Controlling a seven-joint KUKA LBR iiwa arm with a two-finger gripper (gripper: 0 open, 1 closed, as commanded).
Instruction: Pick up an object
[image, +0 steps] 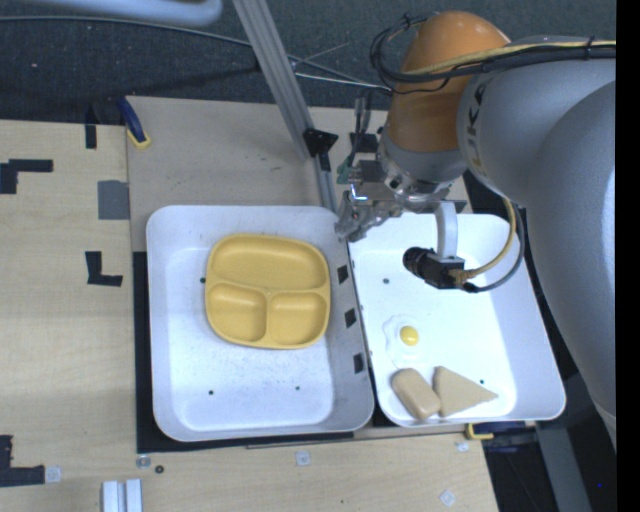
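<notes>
One claw (352, 222) hangs over the bins' divider (350, 290).

Arm body (560, 170): broad, smooth light-grey casing, rounded.
Wrist band (440, 70): glossy orange dome-shaped segment above the wrist.
Wrist flange (425, 170): grey metal ring below the orange band.
Gripper (352, 222): small bare-metal assembly with dark fittings.
Side module (432, 266): black cylindrical unit on a white bracket.
Cables (500, 265): thin yellow and black leads, looped.
</notes>
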